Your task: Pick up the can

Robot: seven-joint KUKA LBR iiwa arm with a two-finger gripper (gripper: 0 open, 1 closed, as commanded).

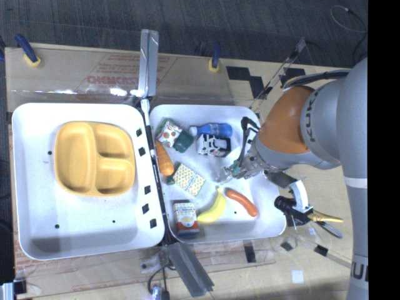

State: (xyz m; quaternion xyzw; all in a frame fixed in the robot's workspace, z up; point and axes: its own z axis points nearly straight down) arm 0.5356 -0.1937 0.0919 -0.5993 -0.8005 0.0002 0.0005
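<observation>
The can [186, 219], which I take to be the small labelled cylinder, though the view is too coarse to be sure, is sitting in the front left corner of the right bin [262, 229], just beside the banana [212, 209]. The arm [294, 136] is reaching in over the bin's right edge, and its jaws are hanging low near the middle of the bin, just behind the sausage [241, 202], well apart from the can. Whether they are apart or together I cannot tell. The approach step is looking unfinished: the next move is calling for travel toward that front left corner, then a descent clearing the banana.
</observation>
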